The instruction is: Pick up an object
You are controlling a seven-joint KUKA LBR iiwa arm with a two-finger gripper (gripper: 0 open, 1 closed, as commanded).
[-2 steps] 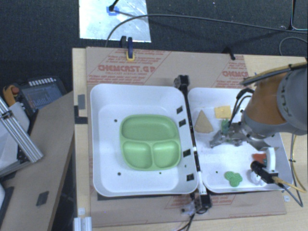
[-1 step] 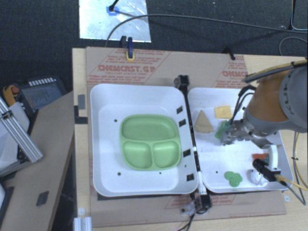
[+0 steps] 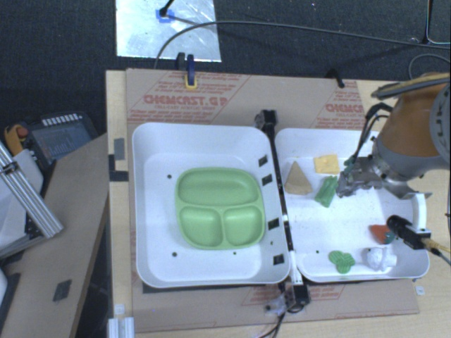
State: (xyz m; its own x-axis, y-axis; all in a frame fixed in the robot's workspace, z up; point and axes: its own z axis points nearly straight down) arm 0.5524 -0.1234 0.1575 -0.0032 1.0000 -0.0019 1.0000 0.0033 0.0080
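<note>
In the right bin (image 3: 352,220) lie a tan wedge (image 3: 298,179), a yellow flat piece (image 3: 326,164), a green stick-like piece (image 3: 326,191), a green round piece (image 3: 342,261), a red and teal piece (image 3: 381,234) and a white crumpled piece (image 3: 378,258). My gripper (image 3: 347,186) hangs low at the green stick-like piece's right side, right up against it. The grey arm with its orange band (image 3: 416,129) comes in from the right above it. The gripper's dark body hides how the fingertips stand.
The left bin (image 3: 151,189) holds a green three-compartment tray (image 3: 217,208). A black divider (image 3: 271,182) runs between the bins. A black fitting with an orange tip (image 3: 412,236) reaches over the right bin's right wall. Cables cross the dark floor behind the bench.
</note>
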